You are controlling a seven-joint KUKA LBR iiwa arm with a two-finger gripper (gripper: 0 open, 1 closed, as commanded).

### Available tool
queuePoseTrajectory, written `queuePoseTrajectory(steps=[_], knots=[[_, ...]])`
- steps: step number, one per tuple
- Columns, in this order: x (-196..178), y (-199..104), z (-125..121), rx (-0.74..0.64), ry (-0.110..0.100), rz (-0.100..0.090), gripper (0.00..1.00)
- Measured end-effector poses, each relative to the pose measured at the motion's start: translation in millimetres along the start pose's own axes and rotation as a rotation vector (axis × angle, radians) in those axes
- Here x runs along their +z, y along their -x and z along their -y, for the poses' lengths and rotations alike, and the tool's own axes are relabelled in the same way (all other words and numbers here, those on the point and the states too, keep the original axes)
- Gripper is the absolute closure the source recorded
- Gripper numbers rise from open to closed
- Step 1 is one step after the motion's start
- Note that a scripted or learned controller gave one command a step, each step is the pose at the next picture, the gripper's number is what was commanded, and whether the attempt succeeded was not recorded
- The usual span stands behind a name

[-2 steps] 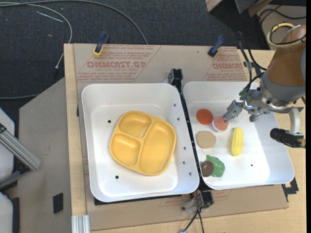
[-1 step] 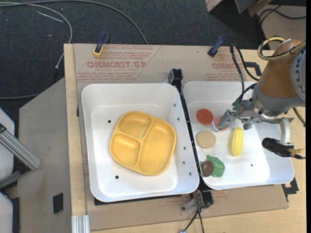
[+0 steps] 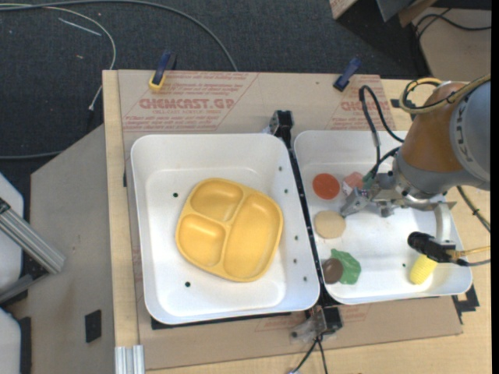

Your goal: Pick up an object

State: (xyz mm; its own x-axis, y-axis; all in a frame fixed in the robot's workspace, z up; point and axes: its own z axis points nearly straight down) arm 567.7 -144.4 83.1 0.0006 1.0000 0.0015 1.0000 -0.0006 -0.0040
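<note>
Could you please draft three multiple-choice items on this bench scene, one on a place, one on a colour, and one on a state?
1. Where does the yellow divided plate lie?
A. in the left bin
B. in the right bin
C. on the cardboard

2. What colour is the round disc near the right bin's upper left?
A. blue
B. orange-red
C. white

3. How does the plate lie?
A. upside down
B. on edge
C. flat, compartments up

Answers:
1 A, the plate sits inside the left bin.
2 B, the disc is orange-red against the white floor.
3 C, its three compartments face the camera.
</note>
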Motion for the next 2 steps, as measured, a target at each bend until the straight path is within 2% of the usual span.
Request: queuePoseTrajectory(steps=[1, 2], knots=[[-13, 0, -1, 0.000, 0.004, 0.000, 1.00], [-62, -8, 3, -0.002, 0.009, 0.002, 1.00]])
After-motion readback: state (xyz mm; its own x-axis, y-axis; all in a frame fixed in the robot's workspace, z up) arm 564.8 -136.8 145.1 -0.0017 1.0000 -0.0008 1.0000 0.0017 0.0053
